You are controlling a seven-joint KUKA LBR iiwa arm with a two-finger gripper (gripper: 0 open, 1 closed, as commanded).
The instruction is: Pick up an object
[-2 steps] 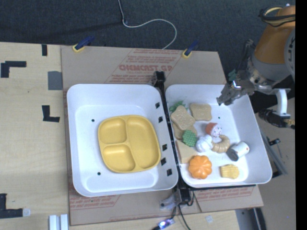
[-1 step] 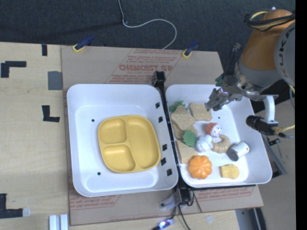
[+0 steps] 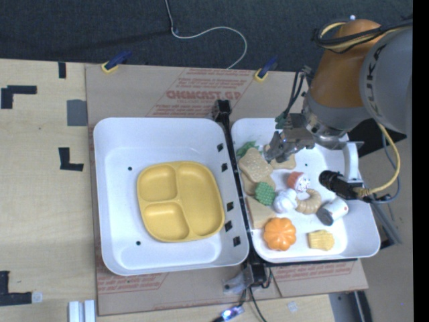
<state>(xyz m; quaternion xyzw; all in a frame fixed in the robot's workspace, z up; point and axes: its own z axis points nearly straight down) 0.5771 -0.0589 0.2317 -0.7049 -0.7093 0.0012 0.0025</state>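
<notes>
Toys point(image 3: 288, 200) (cardboard point(image 3: 194, 94) lettering illegible)

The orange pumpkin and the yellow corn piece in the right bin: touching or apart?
Apart. The camera view shows white bin floor between the pumpkin and the corn piece.

A cardboard sheet point(image 3: 134, 96) with red print covers the wooden bench point(image 3: 40, 200) beneath both bins; a yellow clip point(image 3: 115, 61) grips its far left corner, and a blue and yellow clip point(image 3: 265, 68) grips its far edge further right; a thin white cable point(image 3: 201, 32) loops across the dark carpet point(image 3: 80, 12) beyond the bench; black tape marks point(image 3: 17, 96) lie on the wood at the left; black clamps point(image 3: 222, 109) join the bins at the far end of their shared edge.
</notes>
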